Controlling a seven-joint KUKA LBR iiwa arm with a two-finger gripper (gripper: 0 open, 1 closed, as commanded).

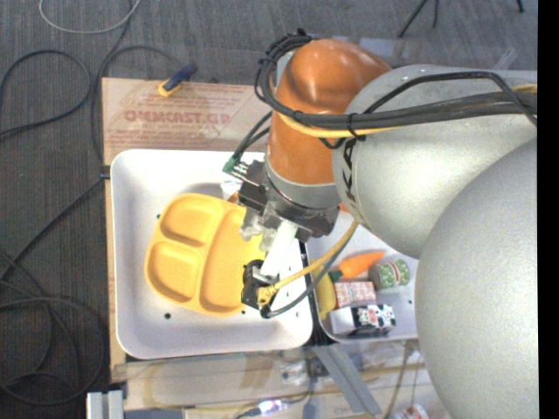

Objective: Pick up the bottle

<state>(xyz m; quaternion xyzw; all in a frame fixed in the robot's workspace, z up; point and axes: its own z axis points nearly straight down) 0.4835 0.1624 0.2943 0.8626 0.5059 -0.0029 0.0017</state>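
Note:
My gripper (260, 227) hangs under the orange wrist band over the left bin (131, 321), above the right edge of a yellow divided plate (188, 251). The wrist hides most of it. In the right bin (325, 323), partly hidden by the arm, lies a small white and black container (372, 319) that may be the bottle. Beside it is a green and white can-like thing (390, 273). The gripper stands well to the left of both, on the other side of the wall between the bins.
The right bin also holds an orange carrot (360, 263), a small red and white box (354, 293) and a yellow thing (325, 295) at its left wall. A cardboard sheet (175, 120) lies behind the left bin. The big grey arm covers the right side.

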